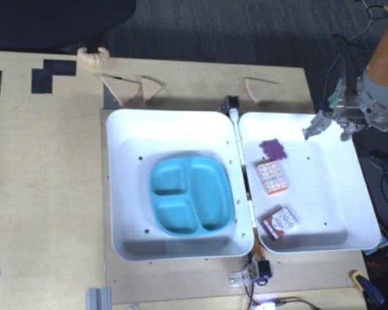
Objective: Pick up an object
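Note:
The right bin (336,192) holds three small items. A purple crumpled piece (273,149) lies near its back left. In front of that sits a small orange and white patterned box (271,177). A dark red and white packet (280,222) rests by the front left wall. My gripper (328,131) hovers above the bin's back right corner, well to the right of the purple piece. It is open, with one finger (312,128) on the left, the other on the right, and nothing between them.
The left bin (126,173) holds a blue divided plate (191,194). A raised divider (240,166) runs between the two bins. Cables hang by the arm at the right edge. The wooden bench (45,186) stretches out to the left.

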